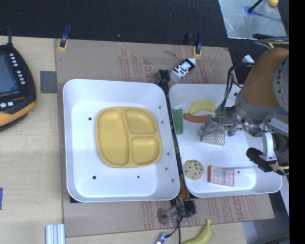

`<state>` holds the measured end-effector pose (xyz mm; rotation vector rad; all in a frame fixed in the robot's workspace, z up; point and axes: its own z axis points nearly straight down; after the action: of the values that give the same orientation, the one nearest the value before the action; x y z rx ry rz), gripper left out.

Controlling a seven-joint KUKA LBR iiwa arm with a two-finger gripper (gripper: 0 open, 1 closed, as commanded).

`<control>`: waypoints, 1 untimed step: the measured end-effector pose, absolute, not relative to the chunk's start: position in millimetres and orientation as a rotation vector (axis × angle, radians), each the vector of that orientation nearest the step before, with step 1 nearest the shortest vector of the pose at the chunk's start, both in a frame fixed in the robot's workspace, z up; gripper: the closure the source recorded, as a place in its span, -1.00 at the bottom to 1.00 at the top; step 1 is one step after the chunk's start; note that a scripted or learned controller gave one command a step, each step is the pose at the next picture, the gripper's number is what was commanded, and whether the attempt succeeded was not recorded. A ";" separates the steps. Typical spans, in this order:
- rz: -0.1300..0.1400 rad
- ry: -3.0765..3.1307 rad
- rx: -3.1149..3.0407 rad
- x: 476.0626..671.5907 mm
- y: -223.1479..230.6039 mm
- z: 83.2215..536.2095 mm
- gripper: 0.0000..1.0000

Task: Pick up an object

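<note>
In the right bin [274,187], right of centre, the jaws [216,123] sit low directly over a speckled pouch [213,137]; their opening cannot be told.

No text reads clearly. Cardboard sheet [142,60] under the bins: faint red printing, illegible. Red-and-white packet [221,176] in the right bin [244,187], at 6 o'clock: print too small to read. Handheld screen [2,78], 9 o'clock: contents blurred.
</note>
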<state>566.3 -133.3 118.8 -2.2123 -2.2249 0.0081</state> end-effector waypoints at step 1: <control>0.001 -2.225 -2.214 562.4 -61.1 192.4 -1.00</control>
<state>562.4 -61.1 192.4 -2.2143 -2.2254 0.0008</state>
